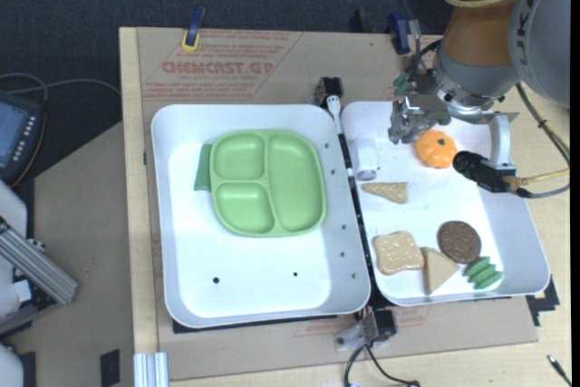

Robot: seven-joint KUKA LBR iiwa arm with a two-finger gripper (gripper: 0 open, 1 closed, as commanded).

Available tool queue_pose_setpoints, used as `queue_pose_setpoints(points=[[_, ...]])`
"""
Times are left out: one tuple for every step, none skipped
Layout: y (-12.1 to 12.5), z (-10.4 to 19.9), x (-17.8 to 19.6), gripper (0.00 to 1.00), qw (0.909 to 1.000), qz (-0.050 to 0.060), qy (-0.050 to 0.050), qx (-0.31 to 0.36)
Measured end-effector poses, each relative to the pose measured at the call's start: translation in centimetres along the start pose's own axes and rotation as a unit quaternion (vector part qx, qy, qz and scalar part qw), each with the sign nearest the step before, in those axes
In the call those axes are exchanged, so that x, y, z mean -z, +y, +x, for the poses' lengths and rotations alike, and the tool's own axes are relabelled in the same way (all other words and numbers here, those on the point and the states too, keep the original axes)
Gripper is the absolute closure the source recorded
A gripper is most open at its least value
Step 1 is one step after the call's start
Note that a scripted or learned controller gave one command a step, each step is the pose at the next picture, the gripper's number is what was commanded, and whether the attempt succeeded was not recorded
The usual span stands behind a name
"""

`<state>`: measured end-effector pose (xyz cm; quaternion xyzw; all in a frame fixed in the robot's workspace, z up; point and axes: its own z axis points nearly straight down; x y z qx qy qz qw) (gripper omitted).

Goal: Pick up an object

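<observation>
Gripper [405,120] low at right bin's [526,236] 12 o'clock, finger state impossible to tell.
Orange [435,149] just beside at gripper's 4 o'clock; cracker [387,192], toast [398,253], cookie [459,241], wedge [439,270], beans [482,273] toward 6; green plate [267,182] in left bin [172,222].

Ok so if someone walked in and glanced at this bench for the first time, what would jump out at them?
Probably the green divided plate, lying alone in the left bin. Next, the grey arm with its orange band, reaching in from the right, its gripper low over the right bin beside a small orange fruit. Toward that bin's front lie play foods: a toast slice, a brown patty and a green piece.
</observation>
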<state>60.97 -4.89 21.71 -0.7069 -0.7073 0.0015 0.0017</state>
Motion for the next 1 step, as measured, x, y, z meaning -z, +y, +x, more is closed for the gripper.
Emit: queue_pose_setpoints(points=[[0.47, -1.36, 0.07, 1.00, 1.0000, -0.003, -0.001, -0.001]])
